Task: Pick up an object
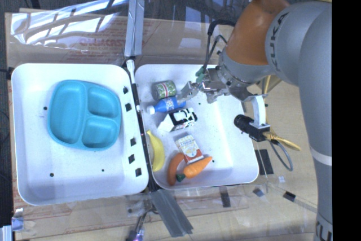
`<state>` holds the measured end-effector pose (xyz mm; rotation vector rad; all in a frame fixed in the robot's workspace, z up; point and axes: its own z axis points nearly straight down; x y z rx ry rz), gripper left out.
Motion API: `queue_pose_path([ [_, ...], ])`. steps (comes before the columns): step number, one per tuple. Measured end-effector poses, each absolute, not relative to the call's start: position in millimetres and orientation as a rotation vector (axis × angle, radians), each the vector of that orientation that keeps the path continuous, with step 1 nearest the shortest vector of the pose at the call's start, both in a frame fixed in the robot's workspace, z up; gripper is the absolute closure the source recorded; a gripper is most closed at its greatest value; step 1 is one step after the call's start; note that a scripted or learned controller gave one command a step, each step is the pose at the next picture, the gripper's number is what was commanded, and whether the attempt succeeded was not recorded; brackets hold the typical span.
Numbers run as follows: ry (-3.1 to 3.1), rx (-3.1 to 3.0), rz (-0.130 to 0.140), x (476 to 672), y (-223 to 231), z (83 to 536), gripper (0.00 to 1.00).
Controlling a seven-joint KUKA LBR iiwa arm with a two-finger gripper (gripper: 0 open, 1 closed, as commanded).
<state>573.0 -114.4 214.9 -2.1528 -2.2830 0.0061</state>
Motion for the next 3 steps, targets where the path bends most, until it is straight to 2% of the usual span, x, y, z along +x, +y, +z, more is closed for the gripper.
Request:
queue_pose_path([
  [1, -2.416, -2.018, -0.004, 587.7, -122, 125, 0.00],
  [2, -2.510, -1.886, 0.002, 620.7, -120, 92, 0.00],
  [3, -2.512, -1.880, 0.006, 620.5, -120, 101, 1.00],
])
